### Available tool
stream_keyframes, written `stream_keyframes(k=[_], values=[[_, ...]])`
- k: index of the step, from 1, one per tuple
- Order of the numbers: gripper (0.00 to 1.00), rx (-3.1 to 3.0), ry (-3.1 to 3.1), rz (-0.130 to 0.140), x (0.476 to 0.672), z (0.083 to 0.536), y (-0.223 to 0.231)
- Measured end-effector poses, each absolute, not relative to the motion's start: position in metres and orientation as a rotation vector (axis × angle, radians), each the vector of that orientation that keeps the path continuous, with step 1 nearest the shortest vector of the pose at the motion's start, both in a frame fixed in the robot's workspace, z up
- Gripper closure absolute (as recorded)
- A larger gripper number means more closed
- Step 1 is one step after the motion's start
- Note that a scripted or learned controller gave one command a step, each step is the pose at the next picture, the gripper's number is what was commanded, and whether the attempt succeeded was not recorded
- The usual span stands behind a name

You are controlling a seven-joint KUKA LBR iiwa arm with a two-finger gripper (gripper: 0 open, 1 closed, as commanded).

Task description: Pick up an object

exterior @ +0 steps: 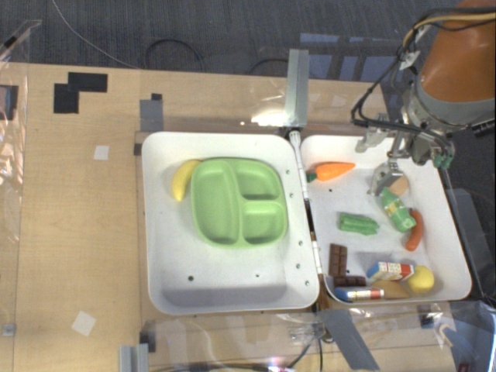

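Green bottle (397,210) just under hand (385,178), right bin (457,254).

I see a small green bottle (397,212) lying tilted in the right bin's upper right, tan cap up, an orange-red sausage-shaped toy just beside it.

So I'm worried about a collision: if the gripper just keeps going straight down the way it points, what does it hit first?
Most likely the green bottle in the right bin. The gripper points down right above the bottle's tan cap end. From this slanted view the height between them is hard to judge.
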State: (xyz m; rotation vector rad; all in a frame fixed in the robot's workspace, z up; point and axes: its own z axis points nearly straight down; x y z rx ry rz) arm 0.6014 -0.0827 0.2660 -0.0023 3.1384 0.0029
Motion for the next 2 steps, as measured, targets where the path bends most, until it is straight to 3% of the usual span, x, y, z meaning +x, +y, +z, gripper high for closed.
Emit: stream_keyframes(k=[2], values=[[0.00,0.103,3.131,0.001,0.594,0.095,-0.200]])
